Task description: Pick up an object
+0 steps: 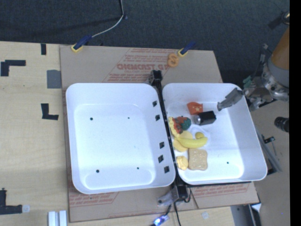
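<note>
The gripper [229,99] hangs over the right bin [244,140], up by its far right rim, and the arm [277,74] behind it is cut off at the picture's edge. Just beside its tip lies a dark cylinder [205,118] next to a red block [194,108]. A banana [190,141], a tan slice [198,159] and smaller bits too jumbled to name crowd the bin's left wall.

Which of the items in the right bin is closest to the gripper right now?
The black cylinder, lying just below-left of the gripper. The orange-red block comes next; the banana and the rest lie farther away.
</note>
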`<state>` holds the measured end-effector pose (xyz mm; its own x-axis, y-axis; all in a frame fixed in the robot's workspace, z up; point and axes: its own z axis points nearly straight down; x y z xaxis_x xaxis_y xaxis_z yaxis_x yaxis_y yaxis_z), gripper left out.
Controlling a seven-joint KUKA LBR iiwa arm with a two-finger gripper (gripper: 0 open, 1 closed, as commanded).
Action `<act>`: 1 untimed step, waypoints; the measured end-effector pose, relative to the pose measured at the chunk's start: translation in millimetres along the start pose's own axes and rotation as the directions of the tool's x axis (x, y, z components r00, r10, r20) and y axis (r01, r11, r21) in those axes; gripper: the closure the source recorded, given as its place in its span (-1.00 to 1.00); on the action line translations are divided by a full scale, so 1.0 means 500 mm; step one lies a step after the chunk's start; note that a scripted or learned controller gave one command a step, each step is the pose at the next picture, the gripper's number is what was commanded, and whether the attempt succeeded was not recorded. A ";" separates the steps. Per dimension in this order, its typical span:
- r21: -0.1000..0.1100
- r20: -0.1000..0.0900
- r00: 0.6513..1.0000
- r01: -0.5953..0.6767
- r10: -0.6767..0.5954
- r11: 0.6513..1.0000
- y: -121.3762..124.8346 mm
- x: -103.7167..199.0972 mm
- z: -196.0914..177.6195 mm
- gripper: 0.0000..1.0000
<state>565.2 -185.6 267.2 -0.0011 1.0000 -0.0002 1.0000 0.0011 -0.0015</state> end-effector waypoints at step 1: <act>0.009 -0.002 1.000 0.002 -0.002 1.000 0.066 0.003 0.301 -1.00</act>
<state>598.0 -184.2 116.7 -0.0029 1.0000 0.0022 0.9999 0.0029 -0.0103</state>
